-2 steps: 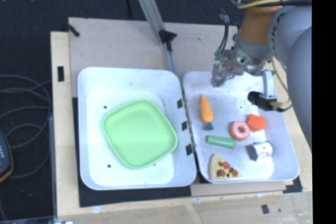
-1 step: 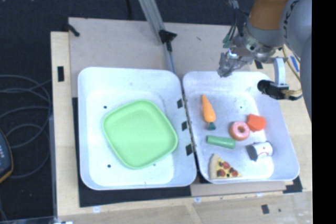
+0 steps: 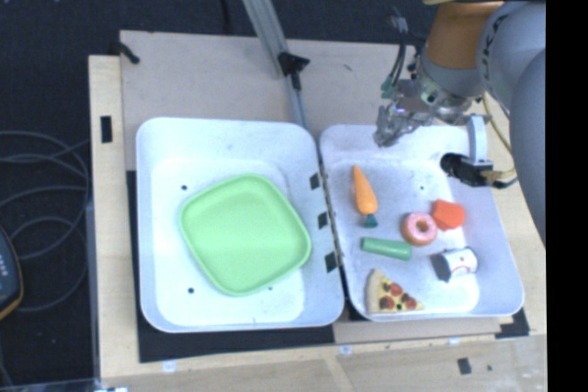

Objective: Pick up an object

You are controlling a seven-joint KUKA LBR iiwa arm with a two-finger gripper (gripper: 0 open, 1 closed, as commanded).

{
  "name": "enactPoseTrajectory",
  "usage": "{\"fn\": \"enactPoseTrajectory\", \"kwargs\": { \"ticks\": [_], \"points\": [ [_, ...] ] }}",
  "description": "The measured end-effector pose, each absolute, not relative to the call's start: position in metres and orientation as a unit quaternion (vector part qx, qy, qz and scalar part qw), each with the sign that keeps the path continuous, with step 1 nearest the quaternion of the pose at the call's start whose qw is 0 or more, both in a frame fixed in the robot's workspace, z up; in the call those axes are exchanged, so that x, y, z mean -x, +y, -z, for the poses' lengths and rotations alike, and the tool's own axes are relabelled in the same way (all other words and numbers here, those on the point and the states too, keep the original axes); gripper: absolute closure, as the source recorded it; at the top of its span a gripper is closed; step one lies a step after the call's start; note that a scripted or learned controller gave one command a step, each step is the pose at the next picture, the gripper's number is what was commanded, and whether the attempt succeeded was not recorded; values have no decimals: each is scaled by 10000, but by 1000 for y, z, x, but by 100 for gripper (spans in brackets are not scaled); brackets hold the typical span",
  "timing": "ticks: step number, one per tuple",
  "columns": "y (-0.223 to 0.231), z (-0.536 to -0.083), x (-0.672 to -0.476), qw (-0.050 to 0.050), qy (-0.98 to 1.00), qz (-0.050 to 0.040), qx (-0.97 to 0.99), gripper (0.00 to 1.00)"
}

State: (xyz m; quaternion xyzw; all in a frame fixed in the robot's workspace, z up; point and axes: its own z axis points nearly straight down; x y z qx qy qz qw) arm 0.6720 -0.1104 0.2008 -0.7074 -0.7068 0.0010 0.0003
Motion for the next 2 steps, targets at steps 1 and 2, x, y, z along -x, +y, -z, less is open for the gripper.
{"fn": "enactPoseTrajectory", "kwargs": {
  "ticks": [1, 2],
  "points": [
    [-73, -205, -653, -5, -7077, 2, 7065, 100],
    [-30, -205, -624, -3, -7079, 4, 7063, 100]
  ]
}}
